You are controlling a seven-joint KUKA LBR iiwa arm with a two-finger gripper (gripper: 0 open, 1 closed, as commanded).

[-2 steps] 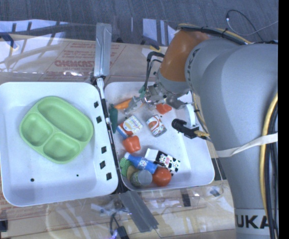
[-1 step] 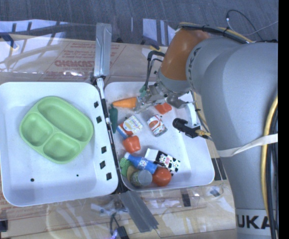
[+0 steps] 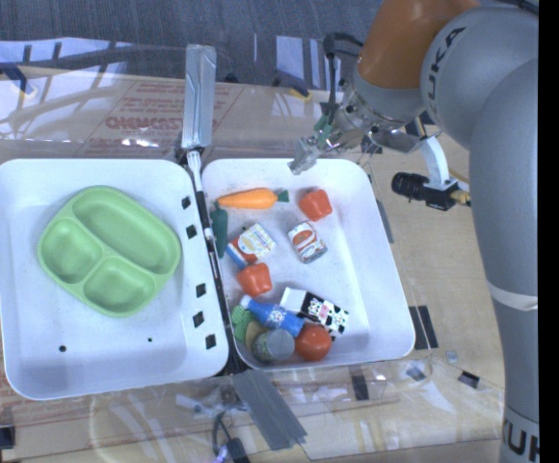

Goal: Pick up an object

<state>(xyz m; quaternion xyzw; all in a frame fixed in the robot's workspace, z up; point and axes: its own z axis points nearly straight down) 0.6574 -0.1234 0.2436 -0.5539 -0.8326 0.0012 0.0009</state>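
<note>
Carrot near right bin's far edge — claw above rim, grip unclear

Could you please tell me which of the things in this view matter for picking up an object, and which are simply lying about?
For the job:
- gripper, over the right bin's far edge
- right bin
- toy carrot
- red pepper
- small can
- blue bottle
- cow-patterned carton

Lying about:
- left bin
- green divided plate in it
</note>
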